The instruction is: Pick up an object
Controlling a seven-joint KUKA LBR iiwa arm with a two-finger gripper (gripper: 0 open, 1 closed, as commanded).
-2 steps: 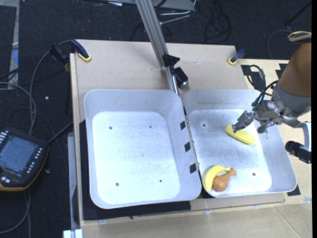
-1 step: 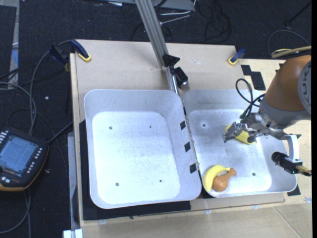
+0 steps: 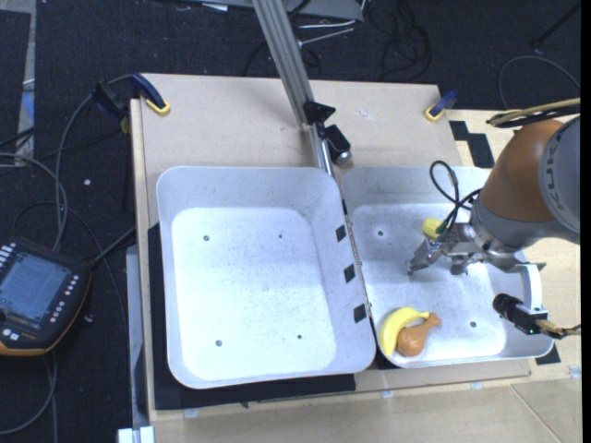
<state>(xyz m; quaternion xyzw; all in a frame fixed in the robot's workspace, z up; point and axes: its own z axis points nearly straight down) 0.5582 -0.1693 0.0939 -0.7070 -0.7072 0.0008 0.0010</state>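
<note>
At the near edge of the right bin (image 3: 480,344) lay a banana (image 3: 399,322) and an orange drumstick-like toy (image 3: 413,336), both ungrasped. Farther in, the gripper (image 3: 434,257) hovered low beside a small yellow object (image 3: 432,226); whether its fingers were apart I could not tell.

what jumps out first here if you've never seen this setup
The grey and orange arm reaching in from the right, its gripper low in the right bin beside a small yellow object. Next, the banana and orange-brown piece touching at that bin's near left corner.
</note>
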